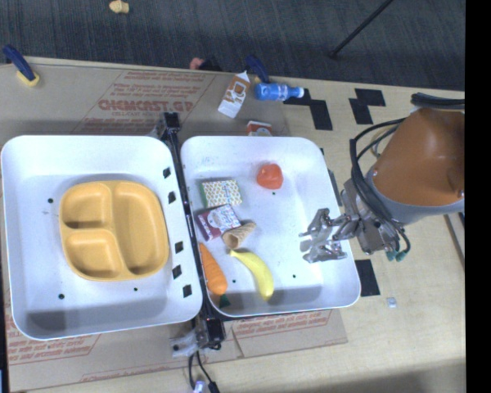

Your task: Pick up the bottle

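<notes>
Nearest the camera: orange-banded arm (421, 158) looming from the bench's right side. Bottle (277, 92), blue, lying on its side on the bench's far edge, outside both bins, just beyond the right bin (335, 289)'s far rim. Beside it a small carton (234, 95) and a red-and-white packet (259, 127) at that rim. In the right bin: red tomato (269, 175), checked packet (221, 191), dark red packet (218, 218), cone (238, 235), banana (256, 272), carrot (213, 272). In the left bin (16, 219): yellow divided plate (113, 228). Gripper (314, 237) low over the right bin's right side, fingers apart, clamped on nothing. Probably the approach step, not yet lined up; next, travel to the far edge and descent over the bottle. Red print on the bench cardboard (139, 105), roughly "CHEMCAST GP", blurred.
</notes>
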You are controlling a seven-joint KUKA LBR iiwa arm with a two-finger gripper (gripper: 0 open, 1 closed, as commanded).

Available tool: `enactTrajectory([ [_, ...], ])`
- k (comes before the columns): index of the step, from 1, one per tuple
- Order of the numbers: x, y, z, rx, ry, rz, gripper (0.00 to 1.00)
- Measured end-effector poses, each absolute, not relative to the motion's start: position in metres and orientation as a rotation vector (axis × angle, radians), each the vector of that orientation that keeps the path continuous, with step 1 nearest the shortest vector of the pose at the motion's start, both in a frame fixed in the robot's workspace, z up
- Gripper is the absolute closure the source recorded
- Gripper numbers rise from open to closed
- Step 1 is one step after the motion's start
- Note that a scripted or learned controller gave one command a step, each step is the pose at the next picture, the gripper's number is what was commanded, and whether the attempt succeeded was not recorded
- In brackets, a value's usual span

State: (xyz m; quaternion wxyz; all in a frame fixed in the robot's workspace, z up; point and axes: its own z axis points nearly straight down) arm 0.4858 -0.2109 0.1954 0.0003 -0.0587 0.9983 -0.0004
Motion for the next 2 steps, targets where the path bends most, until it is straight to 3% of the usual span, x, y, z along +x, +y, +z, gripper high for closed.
enactTrajectory([
  [2,0.4895,-0.2105,0.1937,-1.2,2.903,0.0,1.0],
])
